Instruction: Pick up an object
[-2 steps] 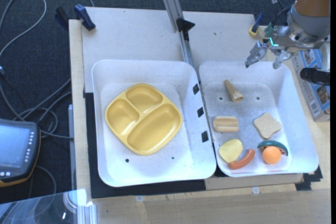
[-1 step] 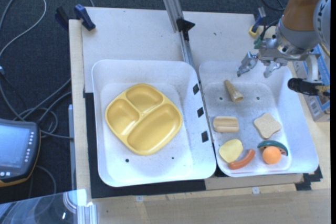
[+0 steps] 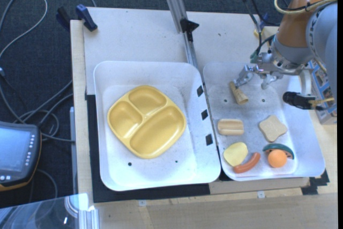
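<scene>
Right bin (image 3: 313, 142), pick not yet made. The gripper (image 3: 256, 76) hangs over the bin's far half, jaws spread and grasping nothing. Just beside it lies the nearest candidate, a small tan cork-like piece (image 3: 238, 93), resting on the bin floor with its long axis running from upper left to lower right. The bread roll (image 3: 230, 127), toast slice (image 3: 272, 128), sausage (image 3: 246, 163) and orange (image 3: 277, 159) lie untouched nearer the viewer. Descent, closure and lift remain.

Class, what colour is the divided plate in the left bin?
Yellow: the divided plate shows clearly in the camera view.
</scene>
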Robot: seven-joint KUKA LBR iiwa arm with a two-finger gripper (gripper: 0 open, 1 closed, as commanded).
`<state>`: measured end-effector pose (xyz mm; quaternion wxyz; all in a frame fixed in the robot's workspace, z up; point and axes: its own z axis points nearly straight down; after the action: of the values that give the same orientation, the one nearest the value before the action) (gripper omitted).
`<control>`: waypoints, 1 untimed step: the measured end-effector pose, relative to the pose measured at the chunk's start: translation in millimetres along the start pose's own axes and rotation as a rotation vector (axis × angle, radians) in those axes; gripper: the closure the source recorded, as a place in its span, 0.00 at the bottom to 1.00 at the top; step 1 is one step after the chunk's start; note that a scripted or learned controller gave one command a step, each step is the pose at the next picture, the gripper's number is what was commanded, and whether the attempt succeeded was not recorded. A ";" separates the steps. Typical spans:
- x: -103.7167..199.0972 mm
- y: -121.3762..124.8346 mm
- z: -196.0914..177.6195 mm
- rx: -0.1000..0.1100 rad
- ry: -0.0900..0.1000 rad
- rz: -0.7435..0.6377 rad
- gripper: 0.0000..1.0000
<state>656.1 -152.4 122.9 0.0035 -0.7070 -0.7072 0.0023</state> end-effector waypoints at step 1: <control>0.7 -0.3 32.2 -0.002 -0.001 -0.001 0.00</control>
<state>655.6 -151.6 90.7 0.0026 -0.7068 -0.7074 0.0017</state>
